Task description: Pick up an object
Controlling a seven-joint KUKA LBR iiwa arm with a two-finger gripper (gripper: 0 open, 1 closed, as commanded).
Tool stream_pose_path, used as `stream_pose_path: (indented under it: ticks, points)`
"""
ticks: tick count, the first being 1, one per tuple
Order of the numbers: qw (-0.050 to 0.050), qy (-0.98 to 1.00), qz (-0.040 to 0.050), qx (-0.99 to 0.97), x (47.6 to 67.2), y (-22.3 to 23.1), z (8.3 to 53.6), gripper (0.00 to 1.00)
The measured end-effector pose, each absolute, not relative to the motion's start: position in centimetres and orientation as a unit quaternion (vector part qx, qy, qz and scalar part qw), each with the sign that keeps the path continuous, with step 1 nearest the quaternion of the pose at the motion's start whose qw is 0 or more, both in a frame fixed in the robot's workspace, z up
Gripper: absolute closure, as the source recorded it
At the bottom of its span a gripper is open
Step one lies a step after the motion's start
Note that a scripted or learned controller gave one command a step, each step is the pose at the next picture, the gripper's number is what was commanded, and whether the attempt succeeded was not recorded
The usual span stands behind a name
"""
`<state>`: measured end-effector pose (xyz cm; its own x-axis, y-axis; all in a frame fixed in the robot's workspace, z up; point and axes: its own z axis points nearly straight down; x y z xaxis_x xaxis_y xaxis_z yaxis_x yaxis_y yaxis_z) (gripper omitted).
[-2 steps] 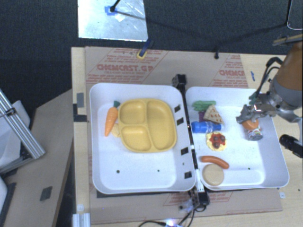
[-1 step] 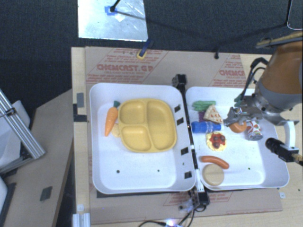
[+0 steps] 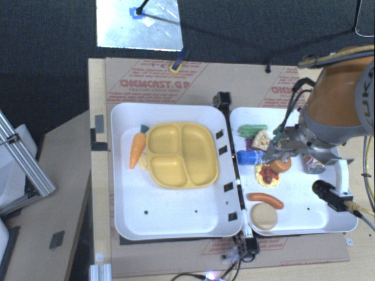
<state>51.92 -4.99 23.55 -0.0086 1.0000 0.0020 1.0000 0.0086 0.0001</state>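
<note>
White plastic made up two shallow bins set side by side on a cardboard-covered bench (image 3: pixel 193 78), seen from above at a slant. The left bin (image 3: pixel 126 209) held a yellow divided plate (image 3: pixel 179 155) near its middle, and an orange toy carrot (image 3: pixel 136 149) lay just beside the plate's left edge, leaf end pointing away from the viewer.

The right bin (image 3: pixel 304 212) held a cluster of toy food. A green piece (image 3: pixel 252 130) lay near the far left corner, with a pizza slice (image 3: pixel 261 140) just below it. A blue object (image 3: pixel 248 156) sat against the bin's left wall. A small red and yellow piece (image 3: pixel 268 176) lay close to the bin's centre, touching or nearly touching an orange piece (image 3: pixel 282 164). Nearer the viewer lay a sausage (image 3: pixel 266 200), and below it a round tan bun (image 3: pixel 263 216). A silver can (image 3: pixel 313 165) stood partly behind the arm (much of it was hidden).

The arm (image 3: pixel 337 101) reached in from the right, its orange band over the bin's far right side. The gripper (image 3: pixel 277 151) sat low among the food, between the pizza slice and the orange piece. Whether it was clenched or released could not be told, nor whether it grasped anything
</note>
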Motion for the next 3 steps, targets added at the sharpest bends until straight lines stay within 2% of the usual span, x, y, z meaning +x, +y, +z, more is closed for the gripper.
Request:
stream_pose_path:
  ticks: [1, 2, 3]
  points:
    - [0.0, -0.71, -0.001, -0.705, 51.8, -2.5, 23.2, 1.0]
    - [0.0, -0.707, 0.0, -0.707, 51.7, -4.0, 22.3, 1.0]
    - [0.0, -0.708, -0.0005, -0.706, 51.0, -3.1, 21.5, 1.0]
